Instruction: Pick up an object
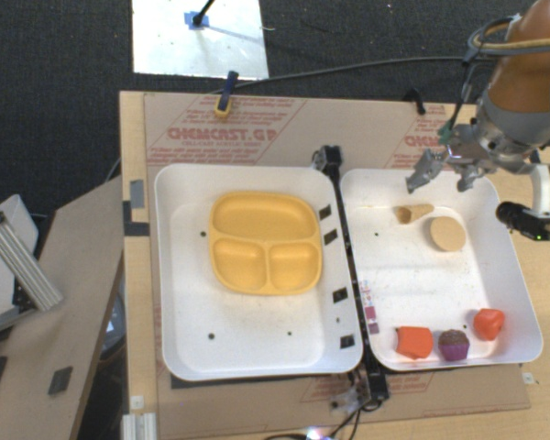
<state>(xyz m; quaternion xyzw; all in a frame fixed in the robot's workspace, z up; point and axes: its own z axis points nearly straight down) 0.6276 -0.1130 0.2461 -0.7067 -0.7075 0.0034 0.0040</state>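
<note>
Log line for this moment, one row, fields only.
arm: above right bin's far edge | end effector: open, holding nothing | nearest: tan cone-shaped piece, round beige disc | yellow divided plastic tray: left bin

Red block lettering reading "CHEMCAST GP" is printed on the brown protective sheet (257,126) that covers the board beneath the two bins, legible just beyond the left bin's (179,246) far rim. The same red print recurs, partly cut off and unreadable, beyond the right bin (518,273). No other text is legible.
</note>
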